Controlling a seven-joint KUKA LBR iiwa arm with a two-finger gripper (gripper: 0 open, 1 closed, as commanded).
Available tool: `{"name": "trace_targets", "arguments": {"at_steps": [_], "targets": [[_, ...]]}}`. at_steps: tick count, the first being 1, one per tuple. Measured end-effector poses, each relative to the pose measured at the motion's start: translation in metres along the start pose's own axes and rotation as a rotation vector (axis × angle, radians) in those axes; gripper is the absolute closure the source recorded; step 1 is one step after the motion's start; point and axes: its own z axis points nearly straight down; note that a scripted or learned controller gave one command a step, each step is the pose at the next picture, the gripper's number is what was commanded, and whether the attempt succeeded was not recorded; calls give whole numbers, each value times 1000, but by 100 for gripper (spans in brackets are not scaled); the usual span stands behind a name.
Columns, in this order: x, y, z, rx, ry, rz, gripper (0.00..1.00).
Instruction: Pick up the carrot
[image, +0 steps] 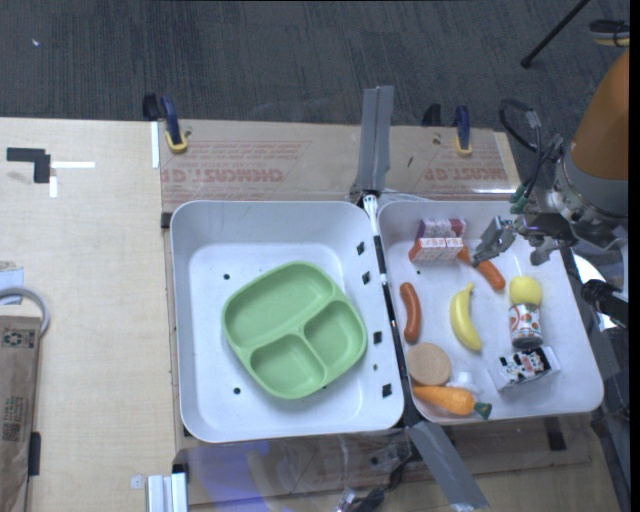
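The left bin (200, 330) carries a green divided plate (293, 329) near its middle, while the right bin (585, 385) carries everything else. The arm (605, 120) reaches in over the right bin's far right corner, and its gripper (508, 238) hangs above the far part of that bin, just beside a small orange piece (489, 273) and a pink-and-white box (439, 241); whether it is clenched or released cannot be told, and nothing shows as grasped. The carrot (445, 400) lies flat along the right bin's near edge, close to the near left corner, its green stub pointing right. It looks like a light, stiff, smooth plastic toy, tapered and likely to roll or slip, so the thick middle, pinched across its width, seems the best hold. A tan round disc (428, 363) touches it on the far side and may crowd a finger, as may the bin's near wall. A banana (462, 318), a sausage (410, 311), a small can (525, 324), a black-and-white carton (523, 367) and a lemon (525, 291) lie further off.
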Motion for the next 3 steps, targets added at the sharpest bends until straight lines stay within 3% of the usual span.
{"name": "trace_targets", "arguments": {"at_steps": [1, 2, 3], "targets": [[-2, 0, 91, -1, 1, -246, 0], [-16, -48, 191, -3, 2, -271, 0], [-16, -48, 192, -3, 2, -271, 0]]}}
